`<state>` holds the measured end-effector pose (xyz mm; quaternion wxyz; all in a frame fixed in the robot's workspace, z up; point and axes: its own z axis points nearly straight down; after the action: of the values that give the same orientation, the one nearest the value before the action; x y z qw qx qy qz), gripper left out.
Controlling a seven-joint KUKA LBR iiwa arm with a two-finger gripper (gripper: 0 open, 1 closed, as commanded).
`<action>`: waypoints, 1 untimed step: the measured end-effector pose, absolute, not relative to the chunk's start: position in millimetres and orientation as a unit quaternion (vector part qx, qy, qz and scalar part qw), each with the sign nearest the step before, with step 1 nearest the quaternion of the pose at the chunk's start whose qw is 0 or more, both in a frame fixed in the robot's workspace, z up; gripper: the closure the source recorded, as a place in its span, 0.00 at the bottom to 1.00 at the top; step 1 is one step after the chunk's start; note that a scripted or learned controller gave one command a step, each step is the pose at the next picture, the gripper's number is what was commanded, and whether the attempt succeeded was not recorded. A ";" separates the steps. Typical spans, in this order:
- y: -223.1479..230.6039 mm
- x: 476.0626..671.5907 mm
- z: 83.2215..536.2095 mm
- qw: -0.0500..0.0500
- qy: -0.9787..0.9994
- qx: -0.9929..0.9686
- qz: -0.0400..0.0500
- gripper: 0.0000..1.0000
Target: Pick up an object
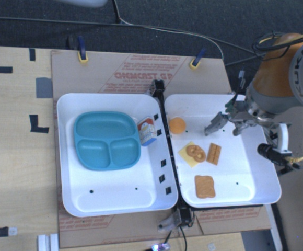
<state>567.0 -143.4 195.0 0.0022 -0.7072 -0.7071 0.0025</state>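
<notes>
My gripper (227, 127) hangs over the upper right part of the right bin (256, 187), open, with nothing between its fingers. Left of it lies an orange ball (177, 125). Below and to its left sit a yellow cheese slice with a pretzel on it (194, 153) and a brown cracker (213, 153). A toast piece (205, 186) rests nearer the bin's front edge. The gripper is apart from all of these.
The left bin (78, 197) holds a blue divided plate (107, 140) and a small carton (147, 130) against the plate's right side. A black divider (164, 140) runs between the bins. Clamps (82, 52) sit on the cardboard behind them.
</notes>
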 end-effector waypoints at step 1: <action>-152.9 568.3 139.1 0.002 -0.707 -0.707 0.002 0.00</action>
<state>568.3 -152.9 139.1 0.0018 -0.7071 -0.7072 0.0020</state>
